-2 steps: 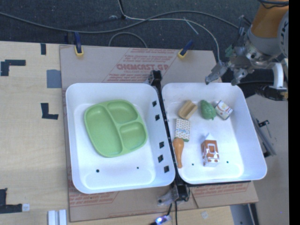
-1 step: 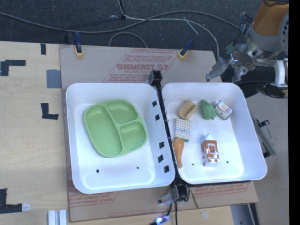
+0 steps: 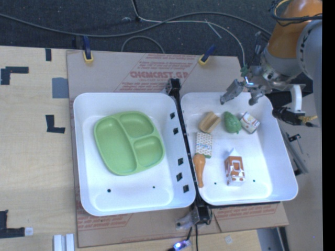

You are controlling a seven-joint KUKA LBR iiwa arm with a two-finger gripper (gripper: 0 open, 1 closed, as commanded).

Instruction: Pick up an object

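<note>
The right bin (image 3: 272,192) holds several small items: a tan bread-like piece (image 3: 209,122), a green vegetable-like lump (image 3: 232,122), a small white and red box (image 3: 249,122), a patterned packet (image 3: 204,144), an orange carrot (image 3: 199,167) and an orange and white carton (image 3: 235,170). My gripper (image 3: 242,94) hangs above the bin's far edge, just behind the green lump. Its two fingers (image 3: 230,94) are spread apart with nothing between them.
The left bin (image 3: 86,192) contains a green divided plate (image 3: 129,141). Both bins rest on a cardboard sheet (image 3: 152,75). Black clips (image 3: 178,135) line the seam between the bins. Cables (image 3: 172,20) lie on the dark surface behind.
</note>
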